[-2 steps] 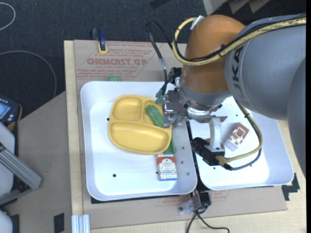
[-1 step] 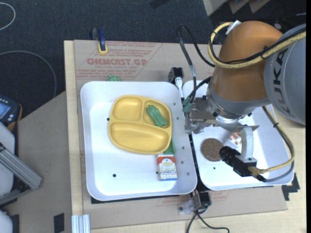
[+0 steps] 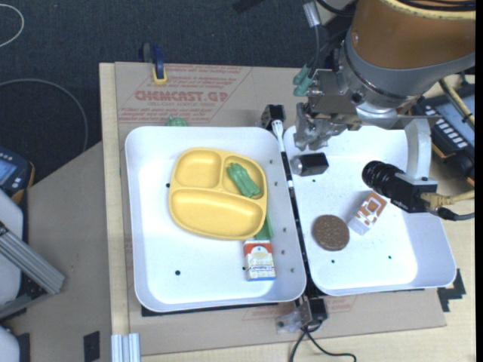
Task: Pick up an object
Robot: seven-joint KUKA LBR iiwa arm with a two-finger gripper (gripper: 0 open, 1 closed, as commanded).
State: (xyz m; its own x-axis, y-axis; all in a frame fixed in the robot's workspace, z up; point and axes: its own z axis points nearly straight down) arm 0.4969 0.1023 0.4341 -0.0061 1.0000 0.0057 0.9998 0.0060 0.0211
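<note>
Brown disc [image 3: 330, 232] in right bin [image 3: 411, 259], cardboard [image 3: 189, 89] beneath.

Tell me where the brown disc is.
In the camera view, the brown disc lies flat in the right bin, toward its left side, just left of the orange-and-white box.

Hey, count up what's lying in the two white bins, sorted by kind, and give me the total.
Yellow plate: 1
Green toy vegetable: 1
Small boxes: 2
Brown disc: 1
Black block: 1
Total: 6
</note>
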